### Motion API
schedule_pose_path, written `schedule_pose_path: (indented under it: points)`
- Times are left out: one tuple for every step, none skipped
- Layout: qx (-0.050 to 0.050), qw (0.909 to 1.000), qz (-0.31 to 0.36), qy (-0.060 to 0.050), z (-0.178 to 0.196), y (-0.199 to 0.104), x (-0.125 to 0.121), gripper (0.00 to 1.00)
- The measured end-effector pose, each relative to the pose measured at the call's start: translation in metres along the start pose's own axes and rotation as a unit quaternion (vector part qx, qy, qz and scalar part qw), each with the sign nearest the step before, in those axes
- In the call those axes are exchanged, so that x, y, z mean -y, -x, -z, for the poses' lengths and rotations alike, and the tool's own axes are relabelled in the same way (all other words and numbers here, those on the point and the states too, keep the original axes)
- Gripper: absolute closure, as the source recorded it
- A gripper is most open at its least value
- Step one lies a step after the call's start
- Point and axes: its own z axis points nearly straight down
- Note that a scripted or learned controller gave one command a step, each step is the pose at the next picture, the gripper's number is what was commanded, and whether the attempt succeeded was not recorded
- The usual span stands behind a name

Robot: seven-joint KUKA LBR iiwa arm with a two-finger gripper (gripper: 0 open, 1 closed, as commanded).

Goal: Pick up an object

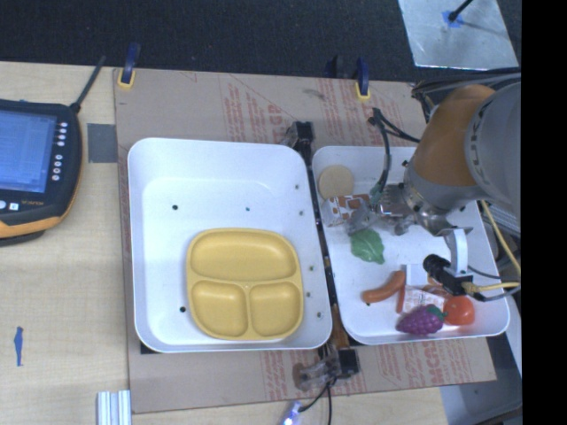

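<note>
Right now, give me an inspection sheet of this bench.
Surface: cardboard sheet on a wooden bench, clamped at the far edge, bearing two white bins.
Job's things: right bin holds a green leaf, a sausage, purple grapes, a tomato, a round beige piece and a small carton.
Clutter: yellow divided tray in the left bin.
Grippers: gripper low over the right bin's far half, beside the leaf; nothing seen held.
Cables: black wires by the arm, more at the near edge.
Surroundings: orange handheld screen at left; dark floor beyond.
</note>
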Motion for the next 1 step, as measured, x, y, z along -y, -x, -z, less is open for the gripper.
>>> schedule_pose_path:
  points:
    - [0.000, 1.0000, 0.000, 0.001, -0.0027, -0.0162, -0.0220, 0.00]
